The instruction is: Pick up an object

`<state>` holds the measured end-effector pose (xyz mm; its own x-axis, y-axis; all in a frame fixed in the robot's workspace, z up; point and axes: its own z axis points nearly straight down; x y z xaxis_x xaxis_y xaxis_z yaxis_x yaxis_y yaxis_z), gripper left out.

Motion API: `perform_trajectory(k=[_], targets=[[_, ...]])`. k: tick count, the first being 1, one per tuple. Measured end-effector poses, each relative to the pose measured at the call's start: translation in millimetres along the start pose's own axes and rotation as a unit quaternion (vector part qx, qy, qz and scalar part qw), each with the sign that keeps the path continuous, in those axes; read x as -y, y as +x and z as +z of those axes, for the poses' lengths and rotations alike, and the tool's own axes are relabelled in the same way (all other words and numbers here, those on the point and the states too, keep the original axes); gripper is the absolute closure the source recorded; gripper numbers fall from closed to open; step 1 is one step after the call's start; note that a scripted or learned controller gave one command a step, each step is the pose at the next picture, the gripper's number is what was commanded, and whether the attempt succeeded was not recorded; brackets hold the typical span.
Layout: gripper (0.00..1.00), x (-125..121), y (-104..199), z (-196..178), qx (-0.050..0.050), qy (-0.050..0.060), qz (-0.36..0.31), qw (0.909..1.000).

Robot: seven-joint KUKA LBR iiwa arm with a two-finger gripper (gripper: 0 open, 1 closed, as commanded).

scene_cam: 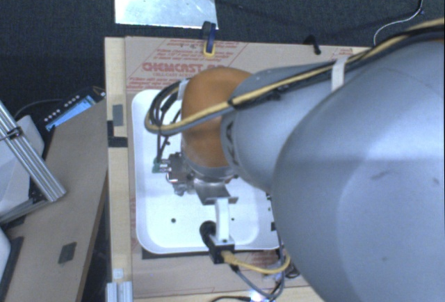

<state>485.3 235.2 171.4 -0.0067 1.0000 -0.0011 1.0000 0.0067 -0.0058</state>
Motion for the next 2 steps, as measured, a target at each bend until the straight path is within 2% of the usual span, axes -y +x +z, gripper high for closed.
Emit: perform_trajectory(k=[1,2], targets=[[1.00,-27.6,-1.2,-132.2,-0.003,-0.010,0.001,0.9999],[1.00,-40.4,-36.9,-18.2,0.001,0.000,0.005,1.0000]])
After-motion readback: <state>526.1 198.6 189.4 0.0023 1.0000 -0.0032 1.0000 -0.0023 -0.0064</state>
